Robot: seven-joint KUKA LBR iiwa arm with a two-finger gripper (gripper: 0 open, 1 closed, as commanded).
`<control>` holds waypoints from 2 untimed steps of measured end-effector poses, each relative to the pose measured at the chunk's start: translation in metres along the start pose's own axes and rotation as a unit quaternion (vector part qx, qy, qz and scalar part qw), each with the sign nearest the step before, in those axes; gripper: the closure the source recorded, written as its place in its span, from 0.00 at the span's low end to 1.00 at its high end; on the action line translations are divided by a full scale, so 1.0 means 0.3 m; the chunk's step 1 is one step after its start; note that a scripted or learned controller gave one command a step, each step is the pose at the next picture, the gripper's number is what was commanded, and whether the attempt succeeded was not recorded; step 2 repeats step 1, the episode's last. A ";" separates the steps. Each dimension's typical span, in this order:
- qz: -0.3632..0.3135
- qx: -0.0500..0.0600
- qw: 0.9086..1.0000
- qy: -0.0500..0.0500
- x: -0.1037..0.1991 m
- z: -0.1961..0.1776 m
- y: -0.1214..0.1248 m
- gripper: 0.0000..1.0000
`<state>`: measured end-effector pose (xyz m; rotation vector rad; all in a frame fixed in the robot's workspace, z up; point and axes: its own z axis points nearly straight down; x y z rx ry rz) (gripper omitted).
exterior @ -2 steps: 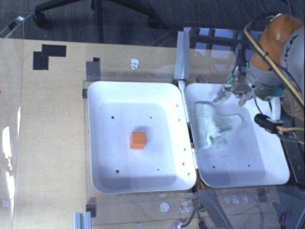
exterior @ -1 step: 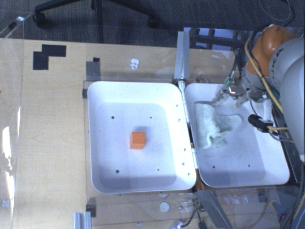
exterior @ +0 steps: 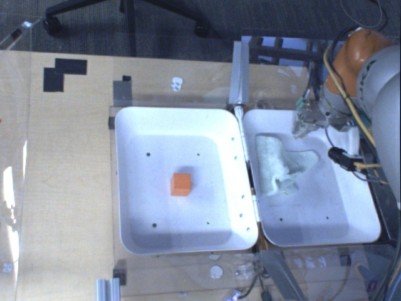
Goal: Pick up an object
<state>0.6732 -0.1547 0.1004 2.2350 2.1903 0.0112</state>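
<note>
Looking down, we see the surface (exterior: 62, 187), two bins, the arm (exterior: 376, 74) at right. A cloth (exterior: 279, 165) lies in the right bin (exterior: 351, 231), a cube (exterior: 181, 184) mid left bin (exterior: 144, 237). The claw (exterior: 307, 121) hovers above the cloth; we cannot tell its spread.

Arm (exterior: 376, 74) bent, pincer (exterior: 307, 123) lowered, state unclear.

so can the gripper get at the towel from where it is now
Probably yes. The gripper hangs over the right bin's back edge, and the towel lies just left of it in that bin with nothing on top or between them.
</note>
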 end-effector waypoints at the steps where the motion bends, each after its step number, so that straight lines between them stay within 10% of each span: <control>1: 0.082 0.004 0.997 0.001 0.146 -0.280 -0.009 1.00; 2: 0.082 0.004 0.997 0.001 0.146 -0.280 -0.009 1.00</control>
